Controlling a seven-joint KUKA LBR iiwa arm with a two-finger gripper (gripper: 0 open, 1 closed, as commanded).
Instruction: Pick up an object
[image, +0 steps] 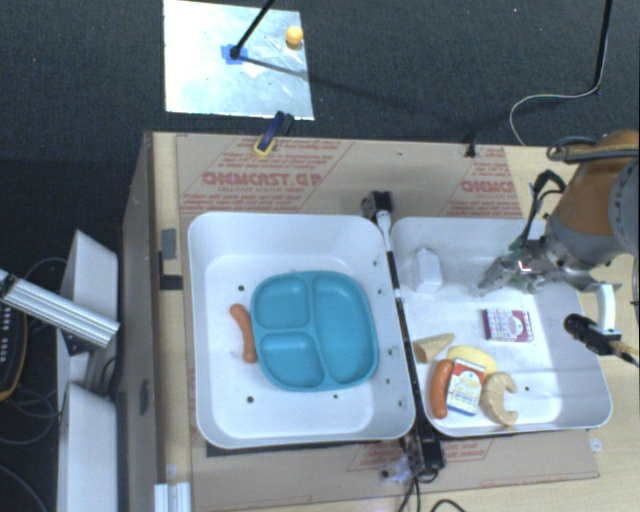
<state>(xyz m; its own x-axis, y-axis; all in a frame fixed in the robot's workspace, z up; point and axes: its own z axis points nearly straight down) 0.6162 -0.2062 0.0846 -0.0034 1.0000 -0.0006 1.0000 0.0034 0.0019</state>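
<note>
Over the far part of the right bin (596, 398) hangs the gripper (497, 277), low by the white floor, and I cannot tell how it is set. Nothing is in it, and the closest thing to grab is the small pink-and-white packet (506, 325), which lies flat just to the near side of the tool and a little to its right, with its long side running left to right. A white block (427, 268) sits to the tool's left, and the food pile (466, 382) is nearer still.
</note>
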